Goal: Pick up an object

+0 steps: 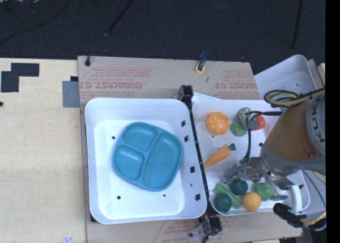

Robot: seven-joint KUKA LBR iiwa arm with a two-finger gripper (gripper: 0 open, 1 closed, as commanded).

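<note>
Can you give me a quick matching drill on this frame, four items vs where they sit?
Items:
1. blue plate
2. pumpkin
3. carrot
4. lemon

Places:
A. right bin, near edge, beside the green pieces
B. left bin, middle
C. right bin, far end
D. right bin, middle, lying at a slant just below the pumpkin

Pairs: 1-B, 2-C, 3-D, 4-A
</note>
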